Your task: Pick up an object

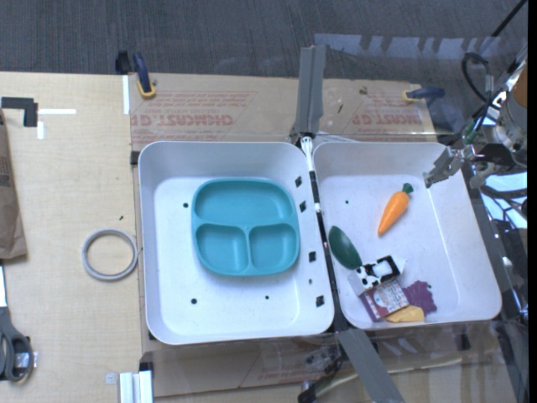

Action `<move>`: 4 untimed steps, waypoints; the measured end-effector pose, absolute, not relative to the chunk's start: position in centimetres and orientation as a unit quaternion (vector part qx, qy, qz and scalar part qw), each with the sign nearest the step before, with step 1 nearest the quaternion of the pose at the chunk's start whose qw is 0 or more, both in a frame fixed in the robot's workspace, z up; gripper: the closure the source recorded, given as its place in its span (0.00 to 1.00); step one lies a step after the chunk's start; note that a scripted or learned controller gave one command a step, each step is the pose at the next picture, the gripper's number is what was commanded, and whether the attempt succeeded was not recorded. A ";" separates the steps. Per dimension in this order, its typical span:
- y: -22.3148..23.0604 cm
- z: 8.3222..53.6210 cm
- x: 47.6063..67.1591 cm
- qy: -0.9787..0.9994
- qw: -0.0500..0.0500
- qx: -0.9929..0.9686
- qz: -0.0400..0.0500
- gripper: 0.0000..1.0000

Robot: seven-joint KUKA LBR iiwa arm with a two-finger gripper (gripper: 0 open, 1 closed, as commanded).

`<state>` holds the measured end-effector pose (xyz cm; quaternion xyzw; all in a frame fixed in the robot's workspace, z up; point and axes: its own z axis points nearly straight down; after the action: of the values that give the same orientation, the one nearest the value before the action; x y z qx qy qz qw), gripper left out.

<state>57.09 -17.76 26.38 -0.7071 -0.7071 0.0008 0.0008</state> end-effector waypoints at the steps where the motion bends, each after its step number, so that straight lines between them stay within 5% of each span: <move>1: -19.3 17.8 59.3 -0.580 0.001 -0.815 0.002 0.00; 2: -16.0 16.2 65.9 -0.640 0.000 -0.769 0.001 0.00; 3: -15.2 9.1 61.3 -0.626 0.000 -0.779 0.001 0.00; 4: -15.3 10.0 61.3 -0.626 0.001 -0.780 0.002 1.00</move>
<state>61.31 -15.28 9.97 -0.7801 -0.6256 0.0017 0.0012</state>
